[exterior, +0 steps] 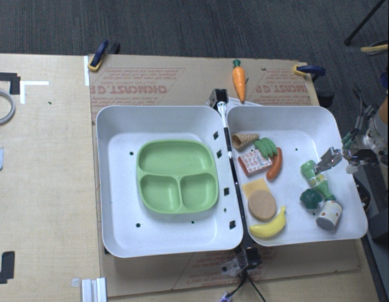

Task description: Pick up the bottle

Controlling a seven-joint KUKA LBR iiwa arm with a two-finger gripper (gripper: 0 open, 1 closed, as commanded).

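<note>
The small green plastic bottle [312, 173] is seen lying in the right white bin [307, 123], near its right wall, just above a dark green broccoli-shaped toy [311, 197] and a white cylindrical cup [330, 215]. The metal two-finger end effector [328, 160] is positioned just beside the bottle's upper right; whether it is released or clenched cannot be told.

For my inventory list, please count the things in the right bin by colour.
Green: 3, the bottle, broccoli, leafy piece
Yellow: 2, banana, cheese
Red: 2, sausage, square packet
Brown or tan: 2, cone, round cookie
White: 1, can
Total: 10
</note>
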